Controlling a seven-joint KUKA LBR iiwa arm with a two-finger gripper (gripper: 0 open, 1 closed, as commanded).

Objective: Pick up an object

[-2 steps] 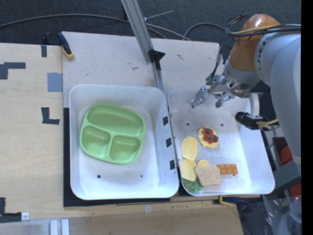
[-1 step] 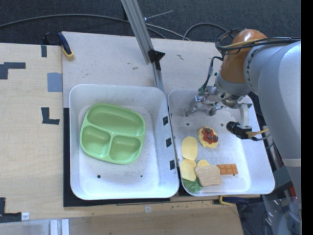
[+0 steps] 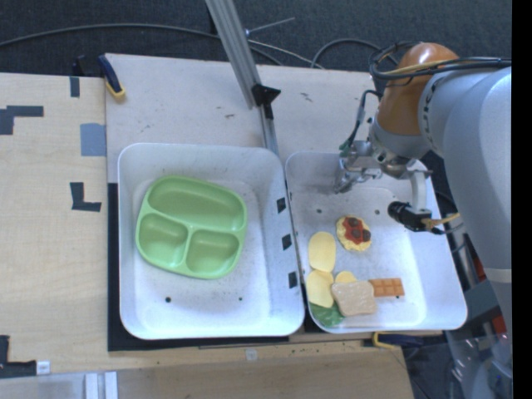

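In the right bin (image 3: 432,306) lie several toy foods: a small pizza slice with red topping (image 3: 355,232), a yellow oval piece (image 3: 322,250), another yellow piece (image 3: 319,287), a slice of bread (image 3: 356,298) over a green leaf (image 3: 327,313), and an orange waffle bar (image 3: 386,288). My gripper (image 3: 346,181) hangs over the bin's far part, above and just behind the pizza slice. Nothing shows between its fingertips.
The left bin (image 3: 133,298) holds a green three-compartment plate (image 3: 192,226). A metal pole (image 3: 237,44) slants over the bench behind the bins. Cables run across the dark floor at the back. A blue and yellow clamp (image 3: 111,76) sits at the bench's far left.
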